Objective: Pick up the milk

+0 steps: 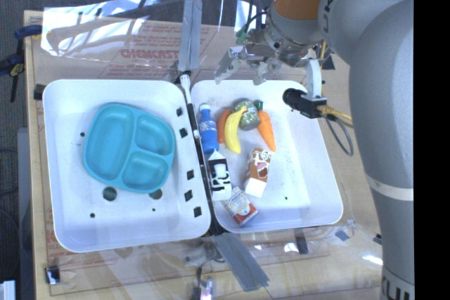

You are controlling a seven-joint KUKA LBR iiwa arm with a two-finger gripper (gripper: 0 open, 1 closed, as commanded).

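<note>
The big grey robot arm (383, 81) with the orange band comes in from the right and bends over the back edge of the right white bin (309, 172). Its claw (247, 70) hangs above that back rim with its thin fingers spread wide and nothing between them.

The wooden desk (42, 221) carries two shallow white bins side by side. The left white bin (63, 221) holds a blue plastic tray with three sections (129, 146).

The right bin holds a bunch of things, all well apart from the claw. The small brown and white milk carton (259, 171) lies near the middle of this bin, toward the front. Just behind it lie an orange carrot (266, 130), a yellow banana (233, 131) and a small green and grey lump (249, 116), all close together. A blue bottle with a white cap (207, 127) lies by the left wall. In front of it is a white and black bottle (219, 175). A small red and white box (240, 208) lies near the front rim, just beside the milk carton.
</note>
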